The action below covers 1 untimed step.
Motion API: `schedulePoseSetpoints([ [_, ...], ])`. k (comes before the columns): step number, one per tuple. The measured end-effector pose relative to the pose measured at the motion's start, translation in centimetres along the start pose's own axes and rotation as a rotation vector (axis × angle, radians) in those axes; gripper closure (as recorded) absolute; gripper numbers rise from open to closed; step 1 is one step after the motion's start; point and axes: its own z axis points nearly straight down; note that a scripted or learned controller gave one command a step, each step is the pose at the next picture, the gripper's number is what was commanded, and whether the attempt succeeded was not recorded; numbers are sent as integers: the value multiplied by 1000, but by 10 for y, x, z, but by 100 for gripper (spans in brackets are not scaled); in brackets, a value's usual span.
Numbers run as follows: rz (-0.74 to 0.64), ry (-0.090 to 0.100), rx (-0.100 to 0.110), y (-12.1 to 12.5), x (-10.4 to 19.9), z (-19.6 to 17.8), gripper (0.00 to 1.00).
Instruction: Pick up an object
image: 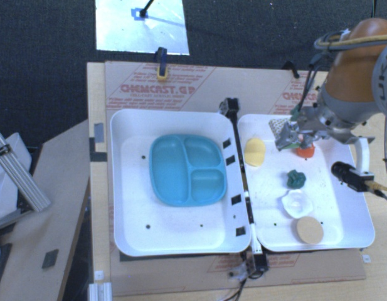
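While hand (292, 138) hovers, yellow piece (254, 152) beside, green lump (296, 179) below.

We are seeing five small objects lying in the right bin (362, 227): a pale yellow piece (254, 152) near the divider, an orange item (305, 150) partly hidden under the arm, a dark green lump (296, 179) mid-bin, a white piece (296, 204) just below it, and a tan disc (309, 230) lying flat nearest the front edge.
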Motion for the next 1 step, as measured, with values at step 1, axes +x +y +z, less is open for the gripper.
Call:
schedulePoseSetpoints([
  [1, -1, 0, -2, 11, 49, -5, 100],
])
